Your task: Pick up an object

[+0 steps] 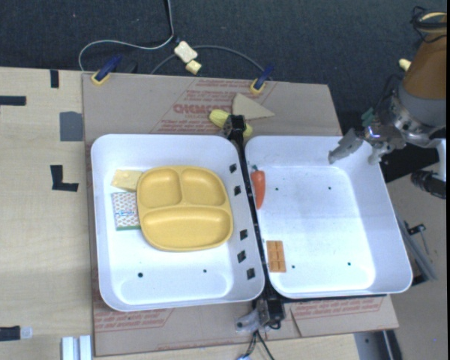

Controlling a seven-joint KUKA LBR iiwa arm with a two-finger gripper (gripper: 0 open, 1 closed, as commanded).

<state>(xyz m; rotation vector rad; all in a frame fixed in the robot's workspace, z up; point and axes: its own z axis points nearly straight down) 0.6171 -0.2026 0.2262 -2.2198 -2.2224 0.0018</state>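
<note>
Bright even overhead light, soft shadows (slightly lo-res), mild blur

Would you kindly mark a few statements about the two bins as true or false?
1. The yellow divided plate lies in the left bin. True.
2. The orange carrot-like piece lies in the left bin. False: it lies in the right bin, by its left wall.
3. The gripper holds the plate. False: it is at the right bin's far rim.
4. An orange card lies in the right bin. True.
</note>
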